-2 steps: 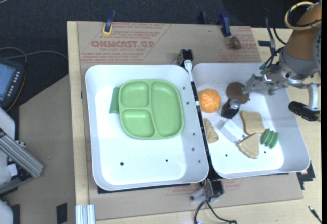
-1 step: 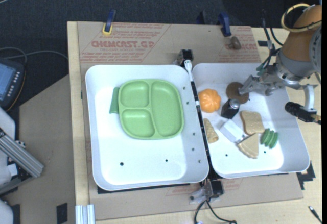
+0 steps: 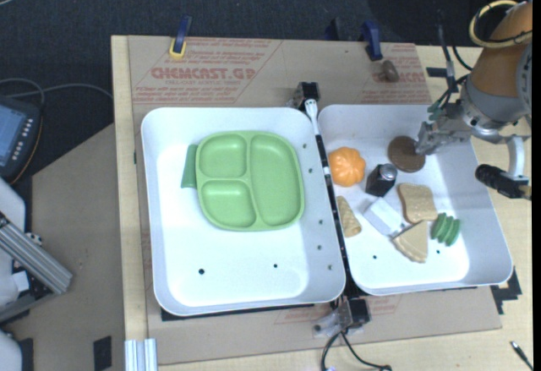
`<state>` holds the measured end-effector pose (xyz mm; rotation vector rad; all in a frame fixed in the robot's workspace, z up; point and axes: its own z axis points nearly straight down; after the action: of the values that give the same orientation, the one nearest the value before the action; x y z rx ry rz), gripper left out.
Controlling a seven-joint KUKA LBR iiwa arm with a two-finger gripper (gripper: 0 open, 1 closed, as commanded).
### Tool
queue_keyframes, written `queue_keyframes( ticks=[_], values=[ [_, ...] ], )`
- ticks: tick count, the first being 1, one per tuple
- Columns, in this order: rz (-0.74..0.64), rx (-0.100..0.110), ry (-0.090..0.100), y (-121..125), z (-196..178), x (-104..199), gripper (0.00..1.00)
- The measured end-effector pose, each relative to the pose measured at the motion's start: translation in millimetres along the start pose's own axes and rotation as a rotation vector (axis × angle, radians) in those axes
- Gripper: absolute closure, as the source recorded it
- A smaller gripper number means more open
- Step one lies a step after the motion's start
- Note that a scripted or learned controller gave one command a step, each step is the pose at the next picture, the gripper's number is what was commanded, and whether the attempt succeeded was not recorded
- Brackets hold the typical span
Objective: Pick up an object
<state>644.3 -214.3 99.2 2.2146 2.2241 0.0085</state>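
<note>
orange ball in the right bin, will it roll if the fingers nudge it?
Probably: the orange ball looks round, lumpy, pumpkin-like, so it may roll unevenly. It sits by the bin wall, which could stop it leftward. Likely a light plastic toy.

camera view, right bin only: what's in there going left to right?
orange fruit → black can → brown disc → green ridged piece. The bread slices and white block in the middle overlap, so I left them out.

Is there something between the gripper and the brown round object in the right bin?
Nothing visible. The gripper is directly beside the brown round object, at its upper right edge. The black can and orange ball lie on the far side, to the left.
</note>
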Motion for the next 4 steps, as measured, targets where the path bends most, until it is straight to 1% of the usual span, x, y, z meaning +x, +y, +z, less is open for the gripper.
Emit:
queue_keyframes(
  ticks=[1, 2, 3, 4],
  values=[
    [0.004, -0.002, -0.005, 7, -63, -2, 1.0],
    [0.003, -0.002, -0.005, 11, -107, 0, 1.0],
    [0.003, 0.0, -0.004, 12, -127, -1, 1.0],
    [0.002, 0.009, -0.001, -9, -136, 53, 1.0]
  ],
)
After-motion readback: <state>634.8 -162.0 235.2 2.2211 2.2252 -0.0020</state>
